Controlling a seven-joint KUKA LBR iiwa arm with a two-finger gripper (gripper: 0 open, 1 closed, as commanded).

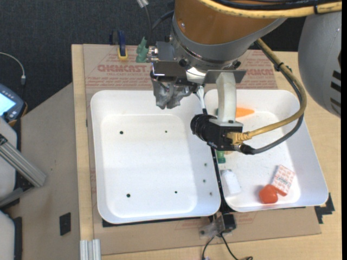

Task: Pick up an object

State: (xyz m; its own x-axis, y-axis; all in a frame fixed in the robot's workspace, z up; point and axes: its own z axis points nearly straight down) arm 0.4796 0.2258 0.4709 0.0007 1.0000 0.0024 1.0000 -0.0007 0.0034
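Note:
My gripper point(169, 97) hangs under the grey and orange wrist, over the far edge of the left bin point(108, 161), near the divide between the bins. In the right bin point(309, 161) an orange carrot-shaped piece point(244, 112) lies at the back, partly behind the arm's hardware. A red round object point(268, 194) rests near the front edge, with a small pink and white packet point(284, 179) just beside it. A white block point(231, 182) lies at the front left of that bin, and a small green piece point(220, 157) peeks out beneath the black camera mount point(211, 130).
A tan hose point(282, 124) and black cable arc over the right bin from the black mount. Both bins sit on a cardboard sheet point(108, 64). Blue and green clips point(122, 45) stand at its back edge. Equipment lies off the bench at the left.

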